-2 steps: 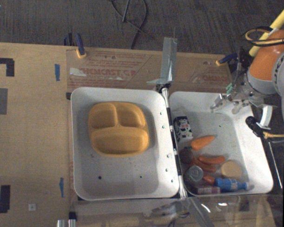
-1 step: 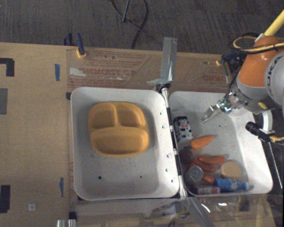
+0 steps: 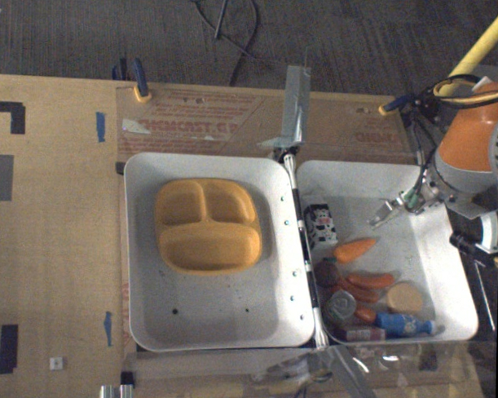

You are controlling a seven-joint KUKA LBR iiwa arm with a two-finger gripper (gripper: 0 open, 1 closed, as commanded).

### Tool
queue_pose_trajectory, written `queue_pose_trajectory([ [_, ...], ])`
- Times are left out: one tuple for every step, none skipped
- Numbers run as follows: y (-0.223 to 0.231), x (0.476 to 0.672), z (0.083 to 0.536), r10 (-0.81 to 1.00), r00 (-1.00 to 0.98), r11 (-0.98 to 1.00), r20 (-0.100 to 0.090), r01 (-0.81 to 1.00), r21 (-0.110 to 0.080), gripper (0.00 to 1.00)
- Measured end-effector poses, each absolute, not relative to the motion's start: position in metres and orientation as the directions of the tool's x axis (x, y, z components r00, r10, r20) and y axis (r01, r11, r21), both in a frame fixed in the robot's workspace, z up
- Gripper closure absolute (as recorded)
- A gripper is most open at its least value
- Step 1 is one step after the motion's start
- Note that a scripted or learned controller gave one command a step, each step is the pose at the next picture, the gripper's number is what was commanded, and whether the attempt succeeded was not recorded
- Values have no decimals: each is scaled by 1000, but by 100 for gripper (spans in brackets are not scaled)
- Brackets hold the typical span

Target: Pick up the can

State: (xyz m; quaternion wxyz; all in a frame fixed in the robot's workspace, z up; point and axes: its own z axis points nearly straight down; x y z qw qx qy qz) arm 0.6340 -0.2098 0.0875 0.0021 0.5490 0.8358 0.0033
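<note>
Camera view: end effector (image 3: 389,210) hovered at 12 o'clock in the right bin (image 3: 443,242), fingers spread, pinching nothing. Can (image 3: 341,307) stood at 7 o'clock in that bin, touching the sausages (image 3: 368,281), well apart from the end effector. Carrot (image 3: 355,249) lay between them. Left bin (image 3: 141,256) held a yellow tray (image 3: 207,225).

Single fixed overhead camera, slanted down on bins (image 3: 142,231).

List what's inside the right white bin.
Right white bin holds an orange carrot, a cow-print carton, red sausages, a grey can, a tan round disc and a blue bottle. Whatever lies underneath the pile is covered.
</note>
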Motion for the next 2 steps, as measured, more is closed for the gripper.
queue_pose_trajectory([
  [-207,668,86,916,-399,400,32,917,-10,0],
  [-215,655,114,972,-233,233,-1,972,2,0],
])
